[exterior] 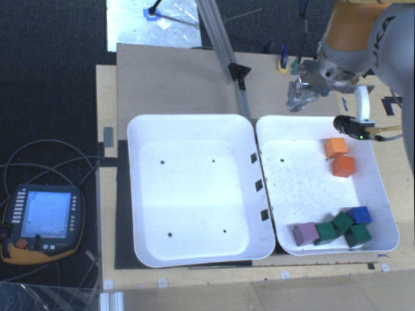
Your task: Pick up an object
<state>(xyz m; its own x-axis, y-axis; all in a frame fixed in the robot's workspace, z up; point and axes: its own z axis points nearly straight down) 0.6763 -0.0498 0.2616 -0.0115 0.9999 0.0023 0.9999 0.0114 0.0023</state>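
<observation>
The counter [175, 83] is big and brown, and it holds two white bins side by side. The left bin [139, 141] sits just beside the right bin [382, 193]; their walls touch in the middle. The right bin is the one to watch, so every place here is told from it.

The grey arm [382, 24] with its orange band hangs above the far edge of the right bin. Its end effector [299, 99] is just past that far edge, over the counter, not in the bin. It holds nothing, but it is too blurry to tell if it is open or closed.

Inside the right bin, two orange blocks [339, 155] sit near the far right side, one just beside the other. At the near edge lie a purple block [304, 233], green blocks [342, 229] and a blue block [359, 215], all bunched together.

The blocks look small, hard and light, likely easy to lift. The orange ones seem the best pick, since they have room around them. Pinch one on two flat sides.
</observation>
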